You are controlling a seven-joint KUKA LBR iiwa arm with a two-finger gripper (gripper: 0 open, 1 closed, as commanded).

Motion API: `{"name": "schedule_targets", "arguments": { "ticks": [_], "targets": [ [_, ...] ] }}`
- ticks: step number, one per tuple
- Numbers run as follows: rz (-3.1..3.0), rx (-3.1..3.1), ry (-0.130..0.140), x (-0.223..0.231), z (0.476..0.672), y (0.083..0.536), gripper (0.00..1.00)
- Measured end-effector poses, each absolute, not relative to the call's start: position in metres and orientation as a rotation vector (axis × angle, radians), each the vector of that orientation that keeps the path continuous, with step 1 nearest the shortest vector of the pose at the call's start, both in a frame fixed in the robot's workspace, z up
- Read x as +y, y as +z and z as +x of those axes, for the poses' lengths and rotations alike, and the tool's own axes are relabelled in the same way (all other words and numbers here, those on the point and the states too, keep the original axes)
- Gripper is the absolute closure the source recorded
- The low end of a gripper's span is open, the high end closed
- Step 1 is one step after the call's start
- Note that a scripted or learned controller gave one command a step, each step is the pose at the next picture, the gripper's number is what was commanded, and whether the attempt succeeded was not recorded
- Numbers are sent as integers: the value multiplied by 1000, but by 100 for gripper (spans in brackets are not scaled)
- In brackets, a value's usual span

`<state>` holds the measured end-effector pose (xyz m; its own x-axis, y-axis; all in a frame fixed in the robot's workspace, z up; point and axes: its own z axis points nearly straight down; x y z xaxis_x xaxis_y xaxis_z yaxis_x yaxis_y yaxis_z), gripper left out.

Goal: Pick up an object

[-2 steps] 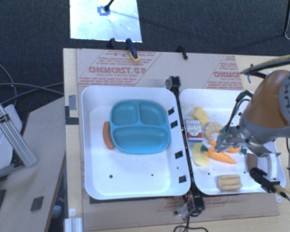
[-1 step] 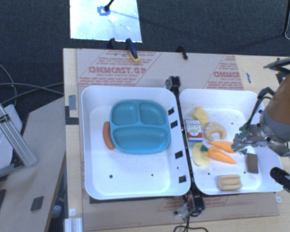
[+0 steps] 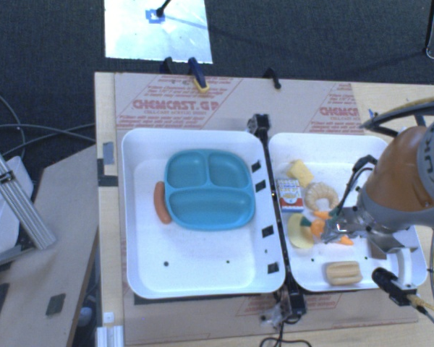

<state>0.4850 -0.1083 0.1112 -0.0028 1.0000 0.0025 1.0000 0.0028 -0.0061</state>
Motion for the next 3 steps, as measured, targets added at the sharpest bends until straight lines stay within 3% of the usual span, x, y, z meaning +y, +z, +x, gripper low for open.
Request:
{"name": "schedule_targets", "arguments": {
  "ticks": [1, 3],
  "targets": [
    [-2240, -2230, -4, -214, 530, 212, 100],
    [-2218, -2227, 0, -206, 528, 193, 100]
  ]
}}
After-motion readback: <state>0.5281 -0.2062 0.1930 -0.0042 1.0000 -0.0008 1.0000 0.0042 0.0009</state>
